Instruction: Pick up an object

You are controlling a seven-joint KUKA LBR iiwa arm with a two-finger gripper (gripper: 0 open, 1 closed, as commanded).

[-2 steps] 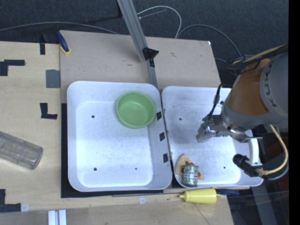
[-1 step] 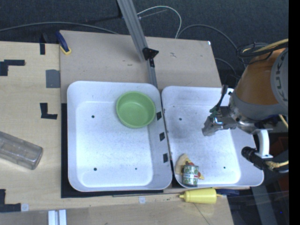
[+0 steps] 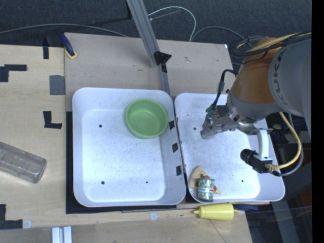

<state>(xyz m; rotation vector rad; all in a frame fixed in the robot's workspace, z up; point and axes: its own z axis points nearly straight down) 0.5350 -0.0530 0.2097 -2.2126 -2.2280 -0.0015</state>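
My claw (image 3: 209, 127) sits over the right bin (image 3: 263, 189), in its upper-left part, near the divider between the two bins. Can't tell from this angle whether it's spread or clenched. Nothing visible between the tips.

Nearest candidate: small can (image 3: 205, 188) with a green/silver label, lying in the right bin's lower-left corner, well below my claw and apart from it. A tan scrap (image 3: 196, 172) lies just up-left of the can, touching or nearly so; can't tell which.

Green bowl (image 3: 146, 118) is upright in the left bin (image 3: 83, 151), upper-right part, just across the divider from my claw and roughly level with it. Not touching.

Yellow bottle (image 3: 217, 212) lies on its side on the counter (image 3: 111, 54), just outside the right bin's near rim, right below the can.

Clear plastic container (image 3: 20, 162) lies on the counter well left of the left bin.
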